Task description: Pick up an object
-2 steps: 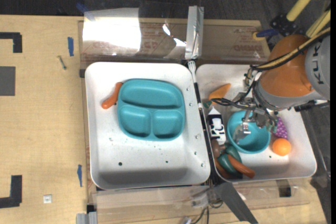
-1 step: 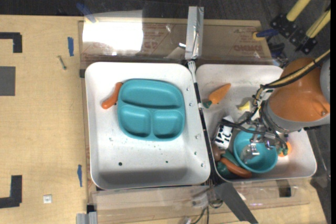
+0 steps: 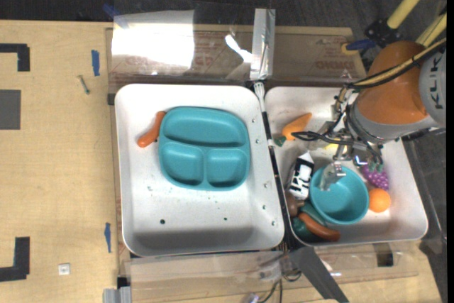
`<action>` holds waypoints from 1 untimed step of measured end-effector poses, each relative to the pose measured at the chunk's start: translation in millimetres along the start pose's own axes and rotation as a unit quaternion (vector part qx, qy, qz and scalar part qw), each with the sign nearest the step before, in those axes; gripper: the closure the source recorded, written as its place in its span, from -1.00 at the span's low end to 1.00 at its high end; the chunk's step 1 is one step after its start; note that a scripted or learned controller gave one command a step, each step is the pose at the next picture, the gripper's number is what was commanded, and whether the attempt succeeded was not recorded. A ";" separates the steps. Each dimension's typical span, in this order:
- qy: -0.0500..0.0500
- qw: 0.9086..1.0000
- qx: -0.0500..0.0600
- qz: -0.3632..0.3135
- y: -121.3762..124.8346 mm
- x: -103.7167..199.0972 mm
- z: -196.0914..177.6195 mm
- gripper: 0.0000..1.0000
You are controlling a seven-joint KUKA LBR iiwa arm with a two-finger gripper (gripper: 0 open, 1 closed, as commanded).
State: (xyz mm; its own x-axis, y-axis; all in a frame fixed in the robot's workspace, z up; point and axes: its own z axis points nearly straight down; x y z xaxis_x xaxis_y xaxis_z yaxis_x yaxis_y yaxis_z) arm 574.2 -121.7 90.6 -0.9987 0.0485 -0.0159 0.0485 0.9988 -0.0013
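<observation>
Objects crowd the right bin: a teal bowl directly below the gripper, purple grapes, an orange ball. Whether the fingers are open or closed, I cannot tell. A teal divided plate lies in the left bin.

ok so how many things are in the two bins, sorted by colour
teal: 2, the divided plate in the left bin and the bowl in the right bin
orange: 4, one carrot-like piece beside the plate, another in the right bin, a ball, a sausage shape
purple: 1, grapes
black and white: 1, a small item
total: 8
</observation>
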 end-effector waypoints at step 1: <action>-0.004 1.000 0.001 -0.001 -0.3 -3.5 -15.3 1.00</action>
State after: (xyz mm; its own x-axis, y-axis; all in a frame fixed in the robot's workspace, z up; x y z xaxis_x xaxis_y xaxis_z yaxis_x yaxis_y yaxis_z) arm 577.4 -122.2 105.9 -0.9986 0.0469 -0.0247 0.0470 0.9989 -0.0039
